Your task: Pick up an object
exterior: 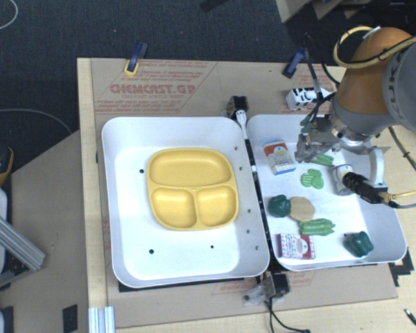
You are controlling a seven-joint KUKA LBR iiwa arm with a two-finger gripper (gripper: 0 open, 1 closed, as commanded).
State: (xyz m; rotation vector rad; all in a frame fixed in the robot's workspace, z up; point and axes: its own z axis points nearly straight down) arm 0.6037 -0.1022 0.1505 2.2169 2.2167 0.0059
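The arm [374, 75] comes in from the right and hangs over the top part of the right bin [385, 217]. Its jaws [310, 148] point down, low over the bin. I cannot tell if they are apart or together, because the wrist hides them.

A small green toy [324, 160] peeks out just under the jaws. It is a thin green bit, and its long side runs left to right with a small tilt. Most of it is hidden, so I cannot tell if the jaws touch it.

Just below it lies a round light-green toy [312, 180]. To the left of the jaws is a small box [280, 157], white with red and blue, its long side running up and down the bin with a slight lean.

Lower down sit a dark green lump [279, 205] and a tan disc [302, 209], touching each other. Below the disc is a bumpy green toy [317, 226], lying left to right. A red and white packet [295, 245] lies near the front wall. A dark green block [358, 243] sits in the front right corner.

The left bin [125, 186] holds a yellow tray [192, 188] with three parts. Both bins rest on the worktop [97, 96].
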